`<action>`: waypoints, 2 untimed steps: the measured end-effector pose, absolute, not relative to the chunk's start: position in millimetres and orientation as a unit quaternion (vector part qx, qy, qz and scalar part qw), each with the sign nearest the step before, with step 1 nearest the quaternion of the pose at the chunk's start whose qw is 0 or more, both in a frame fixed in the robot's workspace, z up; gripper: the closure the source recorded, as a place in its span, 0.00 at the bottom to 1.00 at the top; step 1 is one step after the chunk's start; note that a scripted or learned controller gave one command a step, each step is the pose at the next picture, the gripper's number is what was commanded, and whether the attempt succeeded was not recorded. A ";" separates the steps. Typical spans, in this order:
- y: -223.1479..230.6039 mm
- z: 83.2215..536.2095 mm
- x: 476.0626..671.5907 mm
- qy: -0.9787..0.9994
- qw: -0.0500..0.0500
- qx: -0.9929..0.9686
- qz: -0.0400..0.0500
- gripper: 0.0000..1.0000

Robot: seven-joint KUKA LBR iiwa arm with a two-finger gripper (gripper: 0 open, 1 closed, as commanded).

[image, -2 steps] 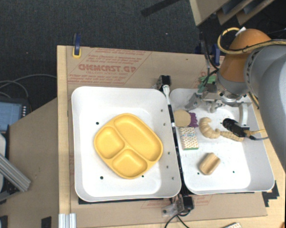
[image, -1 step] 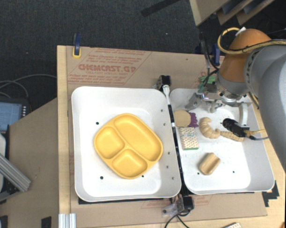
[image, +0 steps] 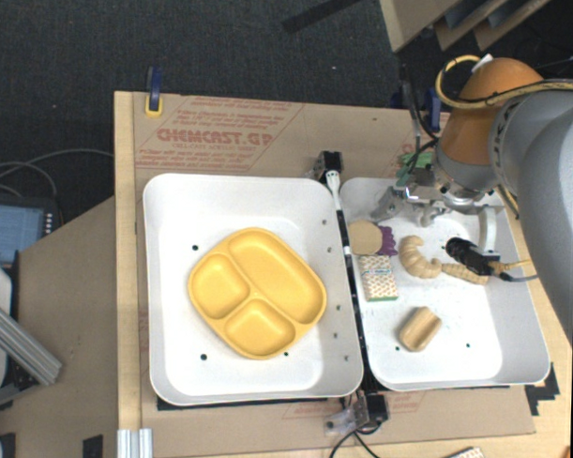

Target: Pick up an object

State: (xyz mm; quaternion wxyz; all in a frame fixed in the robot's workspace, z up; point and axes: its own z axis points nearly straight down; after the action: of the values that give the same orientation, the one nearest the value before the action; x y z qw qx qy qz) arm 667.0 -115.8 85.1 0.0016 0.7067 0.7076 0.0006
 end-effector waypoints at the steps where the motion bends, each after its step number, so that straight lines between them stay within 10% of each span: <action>1: -152.4 85.4 639.2 0.706 -0.001 0.708 0.000 0.00; 2: -222.3 91.7 603.3 0.706 -0.004 0.708 0.005 0.00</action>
State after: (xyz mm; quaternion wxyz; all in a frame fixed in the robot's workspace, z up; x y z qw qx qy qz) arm 603.3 -222.3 91.7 -0.0037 0.7078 0.7064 0.0045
